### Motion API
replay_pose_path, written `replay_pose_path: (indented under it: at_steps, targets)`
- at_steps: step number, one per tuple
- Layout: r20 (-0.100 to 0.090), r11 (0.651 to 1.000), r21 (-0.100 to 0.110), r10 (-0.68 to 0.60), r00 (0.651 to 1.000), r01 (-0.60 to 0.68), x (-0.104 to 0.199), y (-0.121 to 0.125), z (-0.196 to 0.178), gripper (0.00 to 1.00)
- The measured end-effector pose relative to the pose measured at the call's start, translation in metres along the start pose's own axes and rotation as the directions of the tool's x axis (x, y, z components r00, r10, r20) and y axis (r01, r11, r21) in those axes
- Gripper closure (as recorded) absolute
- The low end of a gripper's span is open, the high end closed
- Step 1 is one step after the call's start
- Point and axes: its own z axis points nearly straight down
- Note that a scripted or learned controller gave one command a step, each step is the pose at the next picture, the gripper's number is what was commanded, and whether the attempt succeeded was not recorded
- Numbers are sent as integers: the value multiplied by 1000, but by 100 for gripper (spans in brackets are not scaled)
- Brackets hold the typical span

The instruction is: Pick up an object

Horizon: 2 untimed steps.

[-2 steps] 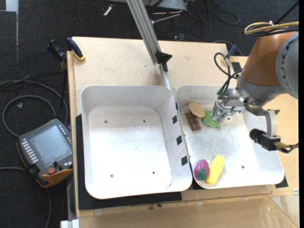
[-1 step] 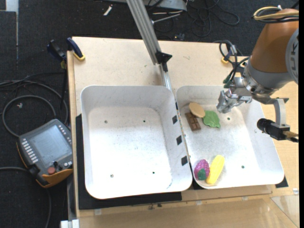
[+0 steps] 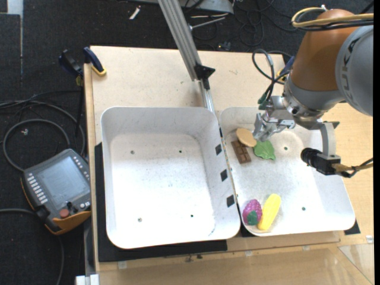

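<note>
My gripper (image 3: 265,132) hangs over the far left part of the right bin (image 3: 323,189). It sits just above a green leaf-shaped piece (image 3: 265,151) and beside a tan oval piece (image 3: 246,138). A brown chocolate-like bar (image 3: 240,152) lies left of the green piece. Near the bin's front edge rest a yellow corn cob (image 3: 269,211) and a pink-and-green berry (image 3: 252,211), side by side. Nothing shows between the fingers.
The left bin (image 3: 119,159) stands beside the right one, with a raised divider wall (image 3: 224,165) between them. A slanted metal rail (image 3: 181,34) crosses the back of the bench. A black camera unit (image 3: 317,159) juts out from the wrist over the right bin.
</note>
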Motion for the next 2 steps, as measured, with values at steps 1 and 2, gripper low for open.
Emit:
replay_pose_path:
  at_steps: [1, 2]
  targets:
    - [-1, 1000, 2, 0, 1000, 0, 53, 5, 9, 100]
    - [-1, 1000, 3, -1, 1000, 1, 107, 1, 22, 100]
